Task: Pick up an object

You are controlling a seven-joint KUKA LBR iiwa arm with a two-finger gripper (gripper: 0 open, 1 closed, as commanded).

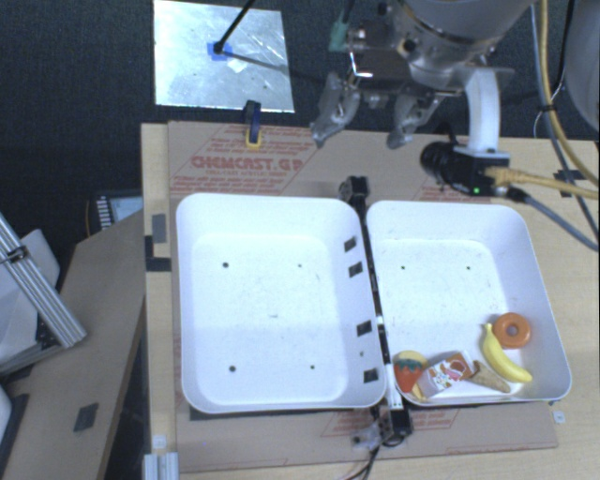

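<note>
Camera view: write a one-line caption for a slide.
Open gripper poised above the bench behind two white bins; banana, orange ring and other small items cluster in the right bin's near corner.

You lose most of the arm (pixel 450 23) above the pincer (pixel 370 112) to the top edge, so only its wrist end shows. Well below the pincer and to its right, the small carton (pixel 445 375) covers part of the tomato-like piece (pixel 409 370) and the cone-shaped item (pixel 489 380); its print is too small to read. The banana (pixel 502 356) overlaps the lower edge of the orange ring (pixel 512 329). Far to the pincer's lower left, the metal rail (pixel 33 295) is cut by the left edge.
</note>
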